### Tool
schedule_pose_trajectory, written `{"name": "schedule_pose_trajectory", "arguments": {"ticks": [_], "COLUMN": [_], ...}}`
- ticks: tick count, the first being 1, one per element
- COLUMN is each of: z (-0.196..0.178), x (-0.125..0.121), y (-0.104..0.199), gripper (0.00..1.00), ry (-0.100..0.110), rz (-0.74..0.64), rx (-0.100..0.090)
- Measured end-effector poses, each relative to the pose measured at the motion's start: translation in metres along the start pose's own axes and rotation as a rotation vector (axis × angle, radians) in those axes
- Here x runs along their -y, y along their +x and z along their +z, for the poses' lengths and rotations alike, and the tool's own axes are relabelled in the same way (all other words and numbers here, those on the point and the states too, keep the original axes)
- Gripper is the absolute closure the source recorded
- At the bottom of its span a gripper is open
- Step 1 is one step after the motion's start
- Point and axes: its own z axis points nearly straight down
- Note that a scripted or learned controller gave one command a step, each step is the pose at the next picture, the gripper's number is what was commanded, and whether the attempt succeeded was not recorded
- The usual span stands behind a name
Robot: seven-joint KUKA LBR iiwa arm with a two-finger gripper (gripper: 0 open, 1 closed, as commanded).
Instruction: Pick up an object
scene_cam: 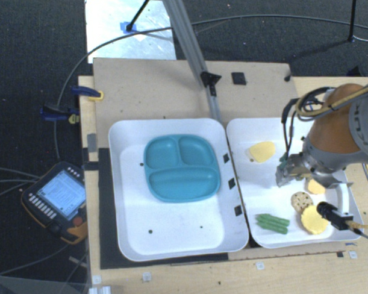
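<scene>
The hand [285, 172] hangs low over the right bin [243, 189], near its middle, with the grey arm [337, 132] and its orange band reaching in from the right. Whether it is wide or narrow I cannot tell; nothing visible sits in it. The nearest candidates lie around it. A pale yellow piece [262, 151] rests just beyond it on the far side, slightly left. A speckled cookie [301, 200] lies on the near side, slightly right, with a yellow round piece [314, 220] just nearer still. The green beans [272, 223] lie toward the near left, their long axis running left to right. The pale yellow piece looks the closest target, calling for a short move away from the camera. The left bin [133, 235] holds a blue divided plate [182, 167], well apart from the hand.
</scene>
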Motion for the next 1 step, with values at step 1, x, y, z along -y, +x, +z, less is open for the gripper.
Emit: {"name": "schedule_pose_trajectory", "arguments": {"ticks": [1], "z": [-0.0563], "x": [-0.0076], "y": [-0.0077], "gripper": [1.0], "ry": [-0.003], "rz": [-0.002], "rx": [0.001]}}
